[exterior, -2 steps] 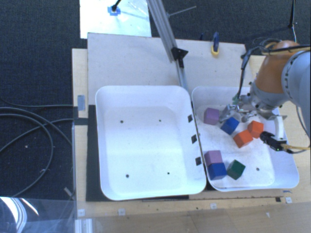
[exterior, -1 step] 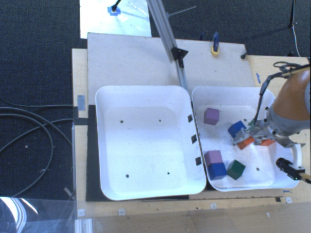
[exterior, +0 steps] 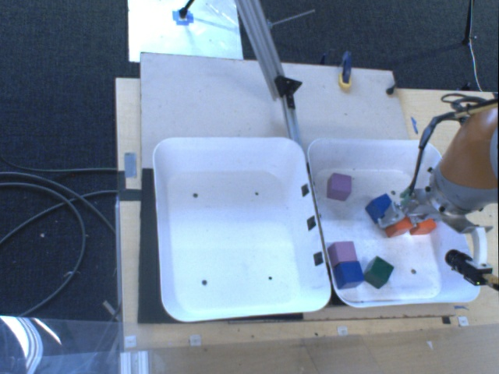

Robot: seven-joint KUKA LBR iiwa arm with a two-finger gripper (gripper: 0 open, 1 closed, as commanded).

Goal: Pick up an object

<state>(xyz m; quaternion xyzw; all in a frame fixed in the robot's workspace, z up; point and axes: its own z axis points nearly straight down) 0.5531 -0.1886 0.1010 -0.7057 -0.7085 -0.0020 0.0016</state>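
Observation:
My gripper [exterior: 412, 207] is low inside the right bin [exterior: 366, 153], reaching in from the right. It sits right beside a blue cube [exterior: 379, 206] and over an orange block [exterior: 405, 227]; contact is unclear from this angle. A purple cube [exterior: 339, 185] lies farther left in the same bin. Near the front left corner rest a purple block [exterior: 341, 251] and a blue block [exterior: 348, 273], touching each other. A green cube [exterior: 379, 272] lies just to their right.
The left bin [exterior: 168, 209] adjoins the right one along a shared wall with black clips [exterior: 310, 223]. A slanted metal pole [exterior: 265, 45] ends behind the bins. Cables [exterior: 47, 209] lie on the floor at left. The arm's orange band [exterior: 475, 150] overhangs the right bin's edge.

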